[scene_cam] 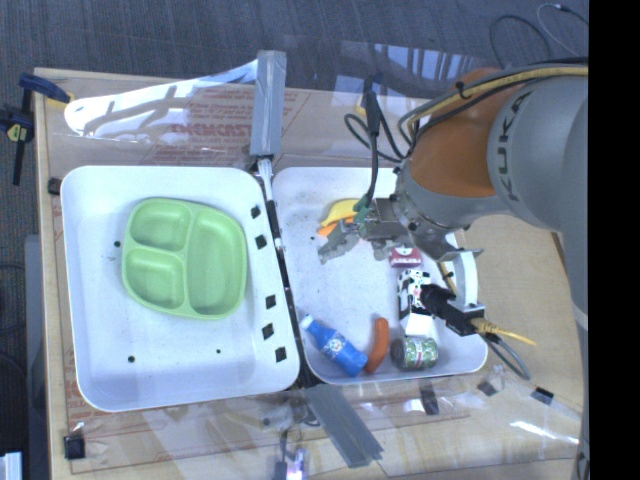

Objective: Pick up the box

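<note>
Cardboard box (405, 258) lies rectangular beside the metal claw (345, 243).

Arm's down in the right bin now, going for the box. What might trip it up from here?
1. The box lies tight among a can, a sausage and a blue bottle; a grab may catch or shove a neighbour.
2. The gripper sits nearer the banana than the box, so it may close on the wrong item.
3. The wrist partly hides the box, so judging its pose is hard.
</note>
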`<state>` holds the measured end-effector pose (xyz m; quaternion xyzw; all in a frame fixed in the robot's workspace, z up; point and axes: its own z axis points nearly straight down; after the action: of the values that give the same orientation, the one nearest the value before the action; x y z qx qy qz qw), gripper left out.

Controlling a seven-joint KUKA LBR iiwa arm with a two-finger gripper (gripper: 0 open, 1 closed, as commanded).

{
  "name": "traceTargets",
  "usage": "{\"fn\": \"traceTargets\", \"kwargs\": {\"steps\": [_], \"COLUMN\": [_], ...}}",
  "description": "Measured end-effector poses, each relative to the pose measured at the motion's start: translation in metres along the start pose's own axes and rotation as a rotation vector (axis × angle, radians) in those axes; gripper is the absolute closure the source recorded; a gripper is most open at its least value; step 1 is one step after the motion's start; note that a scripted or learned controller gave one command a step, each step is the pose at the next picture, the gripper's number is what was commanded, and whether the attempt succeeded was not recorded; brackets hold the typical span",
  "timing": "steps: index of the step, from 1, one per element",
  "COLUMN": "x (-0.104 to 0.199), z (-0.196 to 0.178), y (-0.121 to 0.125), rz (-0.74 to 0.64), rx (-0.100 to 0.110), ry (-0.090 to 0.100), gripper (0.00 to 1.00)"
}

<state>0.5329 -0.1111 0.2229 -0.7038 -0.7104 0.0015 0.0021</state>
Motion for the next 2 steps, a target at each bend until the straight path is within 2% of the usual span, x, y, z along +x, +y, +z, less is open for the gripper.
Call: {"fn": "traceTargets", "kwargs": {"steps": [1, 2], "x": [-0.023, 0.004], "z": [0.133, 0.127], "y": [-0.023, -0.04], "rz": [0.039, 0.075], "rx": [-0.002, -0.022], "ry": [-0.001, -0.025], "gripper": [0.0, 0.0]}}
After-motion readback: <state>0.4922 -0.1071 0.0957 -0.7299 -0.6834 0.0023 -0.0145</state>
